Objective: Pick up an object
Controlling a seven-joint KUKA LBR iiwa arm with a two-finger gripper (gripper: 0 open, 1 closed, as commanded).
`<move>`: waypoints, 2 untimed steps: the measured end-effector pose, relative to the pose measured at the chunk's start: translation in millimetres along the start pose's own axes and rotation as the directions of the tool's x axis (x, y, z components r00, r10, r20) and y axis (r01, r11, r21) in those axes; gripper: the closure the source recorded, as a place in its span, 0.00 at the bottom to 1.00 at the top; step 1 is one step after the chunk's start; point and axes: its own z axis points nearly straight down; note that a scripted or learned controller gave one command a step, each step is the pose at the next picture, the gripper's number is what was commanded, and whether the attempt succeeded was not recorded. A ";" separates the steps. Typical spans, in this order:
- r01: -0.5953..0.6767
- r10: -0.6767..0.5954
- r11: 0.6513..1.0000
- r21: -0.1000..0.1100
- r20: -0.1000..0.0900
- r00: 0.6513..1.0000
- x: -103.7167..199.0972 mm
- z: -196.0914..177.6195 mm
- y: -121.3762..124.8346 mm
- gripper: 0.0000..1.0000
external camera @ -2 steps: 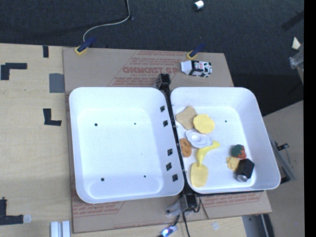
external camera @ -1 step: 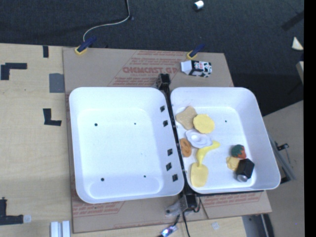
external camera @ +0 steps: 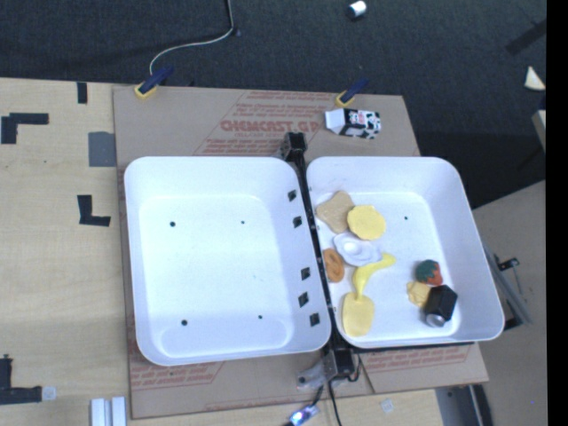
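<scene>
Flat yellow piece (external camera: 358,315), glossy black can (external camera: 440,305)

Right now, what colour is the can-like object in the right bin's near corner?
Black, with a silvery end, seen in the camera view.

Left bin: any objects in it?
No. The left bin shows bare white floor, while the toy items, such as the black can, all lie in the right bin.

In the right bin (external camera: 461,238) the white piece (external camera: 352,249) partly covers the orange piece (external camera: 334,264) and the yellow banana shape (external camera: 368,272), the small toys (external camera: 426,282) beside the black can (external camera: 440,304) are too small to identify, and the cable (external camera: 222,25) is cut off by the top edge.
</scene>
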 end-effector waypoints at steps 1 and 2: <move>0.000 0.000 1.000 0.001 0.000 1.000 15.4 0.4 1.4 1.00; 0.002 -0.002 1.000 0.001 0.000 1.000 48.7 0.4 1.5 1.00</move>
